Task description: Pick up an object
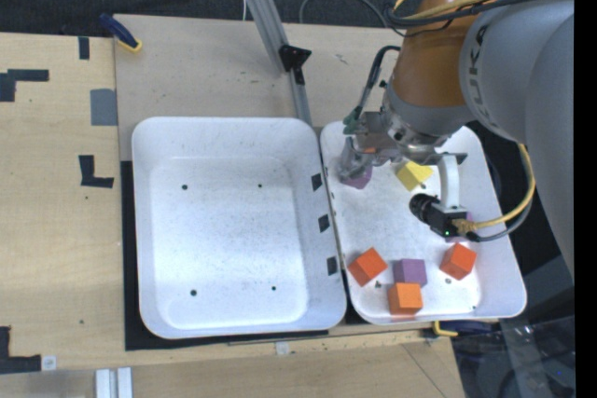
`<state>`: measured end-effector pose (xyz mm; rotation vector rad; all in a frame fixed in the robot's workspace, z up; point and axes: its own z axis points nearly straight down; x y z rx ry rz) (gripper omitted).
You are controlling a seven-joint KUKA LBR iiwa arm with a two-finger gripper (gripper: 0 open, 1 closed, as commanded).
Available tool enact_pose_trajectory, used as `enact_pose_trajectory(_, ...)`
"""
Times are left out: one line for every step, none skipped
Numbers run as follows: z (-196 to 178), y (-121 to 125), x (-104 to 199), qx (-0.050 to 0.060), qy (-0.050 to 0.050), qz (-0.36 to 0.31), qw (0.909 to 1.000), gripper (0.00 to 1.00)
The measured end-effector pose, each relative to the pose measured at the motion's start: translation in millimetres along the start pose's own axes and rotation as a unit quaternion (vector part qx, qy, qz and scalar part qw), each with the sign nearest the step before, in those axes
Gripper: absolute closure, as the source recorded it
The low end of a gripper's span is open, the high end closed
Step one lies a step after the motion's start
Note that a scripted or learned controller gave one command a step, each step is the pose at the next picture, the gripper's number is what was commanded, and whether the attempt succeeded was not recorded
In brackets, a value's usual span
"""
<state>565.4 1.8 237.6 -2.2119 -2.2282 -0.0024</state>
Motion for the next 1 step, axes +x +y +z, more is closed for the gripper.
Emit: enact_pose_trajectory(-2.6,-3.7,48.3,0.001,0.000,0.000,1.0000,1.00)
